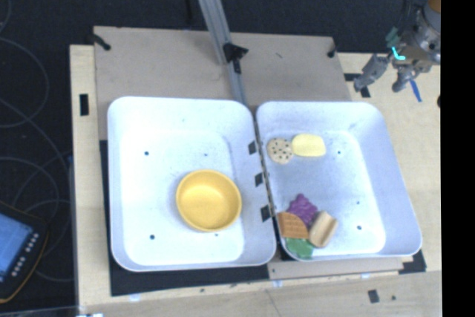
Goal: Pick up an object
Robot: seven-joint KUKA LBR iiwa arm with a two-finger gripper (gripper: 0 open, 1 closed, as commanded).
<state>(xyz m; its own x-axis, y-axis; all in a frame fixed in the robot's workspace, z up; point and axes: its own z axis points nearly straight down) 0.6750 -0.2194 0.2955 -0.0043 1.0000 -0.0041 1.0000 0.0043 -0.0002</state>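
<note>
Yellow bowl (208, 200) in left bin (126, 122) looks light, rigid plastic, best pinched at rim; end effector (404, 63) hangs off beyond the bins, finger state indiscernible.

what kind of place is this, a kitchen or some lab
Most likely a robotics lab bench, not a kitchen. Two white bins sit side by side on a board, holding a yellow bowl and small toy-like food pieces; a gripper hangs at the upper right, with loose cables on the dark floor.
</note>
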